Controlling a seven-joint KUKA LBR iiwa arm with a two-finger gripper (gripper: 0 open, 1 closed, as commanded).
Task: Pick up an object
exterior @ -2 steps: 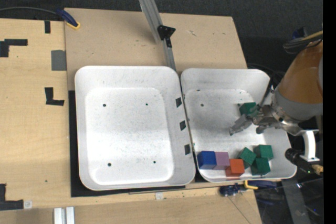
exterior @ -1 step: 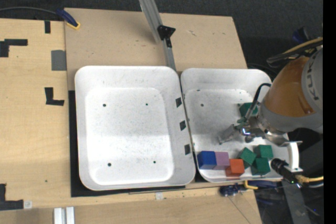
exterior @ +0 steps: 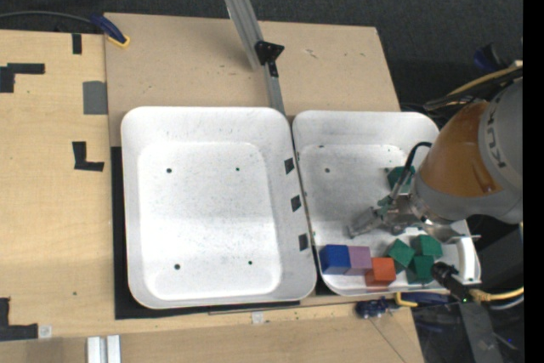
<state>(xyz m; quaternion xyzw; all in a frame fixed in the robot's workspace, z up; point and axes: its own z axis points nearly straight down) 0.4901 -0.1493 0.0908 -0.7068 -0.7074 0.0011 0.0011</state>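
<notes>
Several small blocks lie along the near edge of the right bin (exterior: 357,127): a blue block (exterior: 336,258), a pale purple block (exterior: 359,258), an orange block (exterior: 382,269) and green blocks (exterior: 415,255). Another green piece (exterior: 398,178) sits by the arm's wrist. My gripper (exterior: 364,223) reaches in from the right, low over the right bin's floor, just above and behind the blue and purple blocks. Its grey fingers point left and nothing shows between them.
The left bin (exterior: 208,204) sits beside the right one on the wooden bench. A slanted metal pole (exterior: 242,4) rises behind the bins. Cables (exterior: 476,85) run at the right, near the arm's orange band (exterior: 459,157).
</notes>
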